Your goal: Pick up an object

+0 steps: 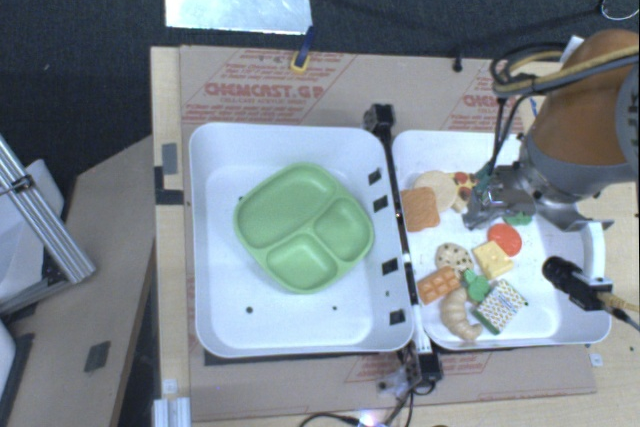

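Observation:
My gripper [487, 205] hangs low over the upper middle of the right bin [425, 147], amid a heap of toy food. Just left of it lie a pale bun [436, 183] and an orange toast slice [421, 209]. Below it sit a red tomato [505, 239], a yellow cheese block [491, 259], a chocolate-chip cookie [452, 256], an orange waffle [437, 285], a croissant [458, 313] and a patterned green-edged box [500, 305]. A small green piece [518, 215] lies right beside the gripper. Whether anything sits between the fingers is hidden.
A green three-compartment plate [304, 227] lies in the middle of the left bin [220, 315]. A black divider [394, 215] with clips separates the two bins. The arm's orange band and grey wrist [580, 130] cover the right bin's upper right corner.

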Available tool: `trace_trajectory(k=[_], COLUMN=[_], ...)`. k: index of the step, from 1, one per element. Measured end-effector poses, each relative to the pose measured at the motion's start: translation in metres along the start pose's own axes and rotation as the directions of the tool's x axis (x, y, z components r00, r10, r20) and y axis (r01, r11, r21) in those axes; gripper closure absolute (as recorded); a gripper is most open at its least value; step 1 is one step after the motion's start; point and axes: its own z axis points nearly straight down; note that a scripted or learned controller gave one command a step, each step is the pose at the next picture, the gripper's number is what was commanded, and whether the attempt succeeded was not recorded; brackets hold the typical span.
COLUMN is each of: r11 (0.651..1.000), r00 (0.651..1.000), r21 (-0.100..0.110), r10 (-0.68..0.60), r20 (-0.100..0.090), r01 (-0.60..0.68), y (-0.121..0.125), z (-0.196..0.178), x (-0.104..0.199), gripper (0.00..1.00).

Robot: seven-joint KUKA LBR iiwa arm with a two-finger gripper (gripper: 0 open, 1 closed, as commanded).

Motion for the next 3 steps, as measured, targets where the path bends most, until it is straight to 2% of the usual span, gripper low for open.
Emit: trace_trajectory(k=[1, 2, 3], r11=[1.000, 1.000, 1.000], r00=[1.000, 1.000, 1.000], r21=[0.002, 0.000, -0.002], r10=[0.000, 0.006, 0.003], r20=[0.000, 0.001, 0.001], r01=[0.000, -0.006, -0.003], y=[-0.023, -0.022, -0.005], z=[0.007, 0.006, 0.004], x=[0.044, 0.041, 0.040], gripper=[1.00, 1.00, 1.00])
